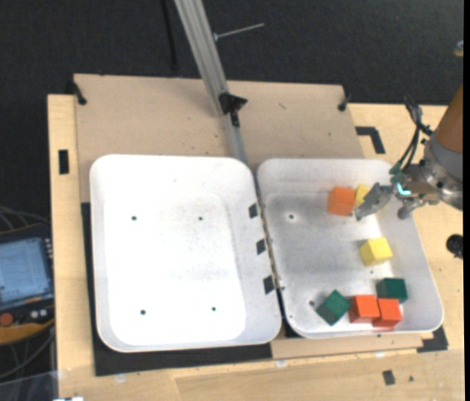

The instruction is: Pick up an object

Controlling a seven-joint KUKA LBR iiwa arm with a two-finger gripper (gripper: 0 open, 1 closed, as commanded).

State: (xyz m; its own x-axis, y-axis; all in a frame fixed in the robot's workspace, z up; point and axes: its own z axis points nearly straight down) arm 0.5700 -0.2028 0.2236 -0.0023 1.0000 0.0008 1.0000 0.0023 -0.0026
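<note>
In the right bin (301, 249), an orange block (341, 200) lies near the back with a small yellow piece (361, 192) touching its right side. My gripper (385, 206) hovers just right of them, open, nothing between its fingers. Its left finger (367, 205) is close beside the orange block. A yellow block (375, 251) lies further forward. At the bin's front right sit a green block (331, 307), two orange blocks (365, 307) (389, 311) and another green block (392, 289).
The left bin (176, 249) stands beside the right one, with a row of clips along the divide. A slanted metal rail (209, 57) runs down from the back to the bins' junction. A handheld pendant (13, 274) lies off the bench's left edge.
</note>
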